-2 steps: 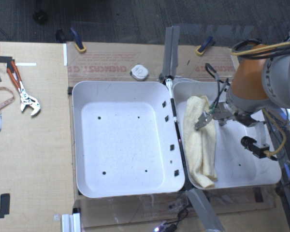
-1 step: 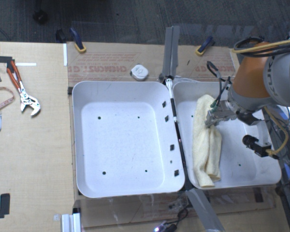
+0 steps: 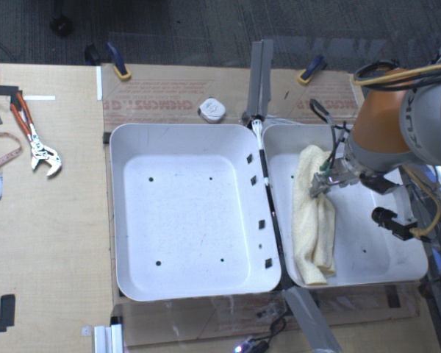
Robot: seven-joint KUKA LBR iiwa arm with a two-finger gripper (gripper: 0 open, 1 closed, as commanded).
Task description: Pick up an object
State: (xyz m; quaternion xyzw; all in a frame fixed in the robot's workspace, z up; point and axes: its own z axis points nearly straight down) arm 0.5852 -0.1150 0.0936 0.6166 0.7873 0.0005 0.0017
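A cream folded towel (image 3: 312, 219) lies lengthwise along the left side of the right bin (image 3: 382, 267). My gripper (image 3: 320, 183) reaches in from the right and is down on the towel's upper part, with its tips pressed into the cloth. The towel's top end is bunched up around the tips. The grey arm with its orange band (image 3: 378, 120) hangs over the bin's upper right part and hides the bin's back corner.
The left bin (image 3: 132, 271) sits beside the right one, split from it by a grey divider (image 3: 268, 219). An orange-handled wrench (image 3: 33, 142) lies on the bench at far left. A small white disc (image 3: 212, 109) and two blue-yellow clamps (image 3: 117, 63) sit behind the bins.
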